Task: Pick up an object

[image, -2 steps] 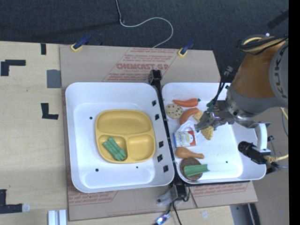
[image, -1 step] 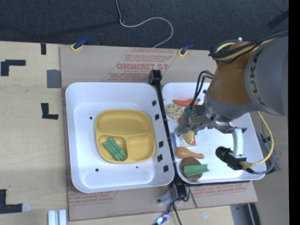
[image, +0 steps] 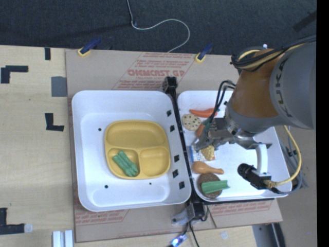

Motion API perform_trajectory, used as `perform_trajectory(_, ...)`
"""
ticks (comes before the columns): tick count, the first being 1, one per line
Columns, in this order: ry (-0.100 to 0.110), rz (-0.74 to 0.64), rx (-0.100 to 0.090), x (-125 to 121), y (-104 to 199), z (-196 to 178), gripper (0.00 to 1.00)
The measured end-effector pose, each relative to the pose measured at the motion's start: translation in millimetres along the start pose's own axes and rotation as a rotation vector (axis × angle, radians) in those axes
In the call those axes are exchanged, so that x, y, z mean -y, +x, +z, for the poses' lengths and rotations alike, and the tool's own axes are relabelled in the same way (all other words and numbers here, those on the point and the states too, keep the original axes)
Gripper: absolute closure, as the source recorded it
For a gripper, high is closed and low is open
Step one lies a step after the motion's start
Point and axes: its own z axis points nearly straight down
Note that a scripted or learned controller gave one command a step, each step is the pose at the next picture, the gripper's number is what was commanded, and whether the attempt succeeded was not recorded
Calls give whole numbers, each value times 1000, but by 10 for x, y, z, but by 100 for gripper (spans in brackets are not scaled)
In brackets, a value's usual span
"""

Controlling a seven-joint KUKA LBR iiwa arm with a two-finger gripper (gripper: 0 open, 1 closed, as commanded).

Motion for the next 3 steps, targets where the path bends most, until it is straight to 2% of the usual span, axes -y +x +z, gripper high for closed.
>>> perform_trajectory(1,-2,-1,-1,-90,27,-160,100)
perform_trajectory(2,0,0,-1,-3,-7,-201,100)
perform_trajectory(3,1,1,0,17,-72,-17,100)
